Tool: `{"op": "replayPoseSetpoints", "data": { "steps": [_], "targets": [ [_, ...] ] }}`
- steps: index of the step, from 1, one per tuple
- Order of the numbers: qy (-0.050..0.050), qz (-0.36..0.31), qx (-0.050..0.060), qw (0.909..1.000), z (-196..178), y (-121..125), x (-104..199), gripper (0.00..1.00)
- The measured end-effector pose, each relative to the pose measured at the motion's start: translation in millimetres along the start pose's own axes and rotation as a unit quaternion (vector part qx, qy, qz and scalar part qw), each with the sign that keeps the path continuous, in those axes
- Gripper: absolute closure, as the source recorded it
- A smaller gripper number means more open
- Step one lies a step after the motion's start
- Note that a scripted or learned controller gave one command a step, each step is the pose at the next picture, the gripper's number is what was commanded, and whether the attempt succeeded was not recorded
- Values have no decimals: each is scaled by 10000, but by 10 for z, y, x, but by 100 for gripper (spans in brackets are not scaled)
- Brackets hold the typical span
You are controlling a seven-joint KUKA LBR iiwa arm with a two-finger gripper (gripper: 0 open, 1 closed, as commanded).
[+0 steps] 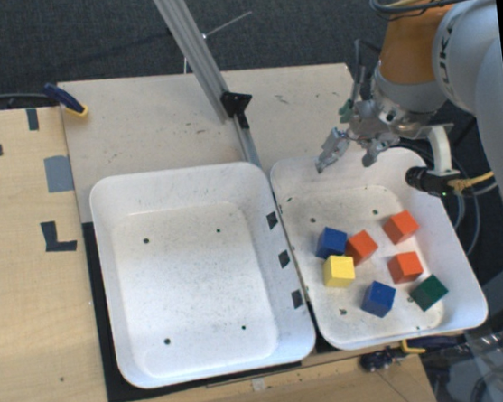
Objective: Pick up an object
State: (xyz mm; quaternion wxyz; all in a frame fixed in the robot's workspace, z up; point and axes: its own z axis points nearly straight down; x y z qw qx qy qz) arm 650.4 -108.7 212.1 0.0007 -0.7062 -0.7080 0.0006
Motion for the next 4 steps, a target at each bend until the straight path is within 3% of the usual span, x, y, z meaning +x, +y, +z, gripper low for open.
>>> {"op": "replayPoseSetpoints", "data": {
  "steps": [1, 2, 3, 4],
  "targets": [
    [-2, -1, 1, 10000, 0, 0, -1, 0],
    [-5, 5, 28, 10000, 547, -112, 36, 0],
    [-4, -1, 29, 10000, 1141, -49, 89, 0],
    [-7, 4, 9, 10000, 1210, -56, 93, 0]
  ]
}}
